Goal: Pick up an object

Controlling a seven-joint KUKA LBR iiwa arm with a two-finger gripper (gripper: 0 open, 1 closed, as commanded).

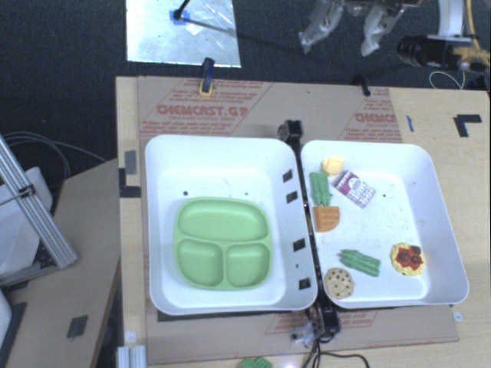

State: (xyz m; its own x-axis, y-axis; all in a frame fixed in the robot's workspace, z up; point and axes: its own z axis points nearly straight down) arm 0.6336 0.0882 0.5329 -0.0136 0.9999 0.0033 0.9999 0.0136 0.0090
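My gripper (347, 33) hangs high at the top of the view, beyond the far edge of the bench, open with nothing between its fingers. Well below it, the right bin (437, 205) holds small toy foods: a yellow piece (332, 165), a maroon and white packet (354, 188), a carrot (322, 202) with green top lying along the bin's left wall, green beans (360, 262), a cookie (338, 282) and a small pizza (406, 258). All lie loose on the bin floor.
The left bin (165, 163) contains a green divided tray (222, 242). A clamp (291, 131) sits where the two bins meet at the back. A shiny plate (182, 20) lies on the dark floor beyond the bench. A metal frame (31, 213) stands at the left.
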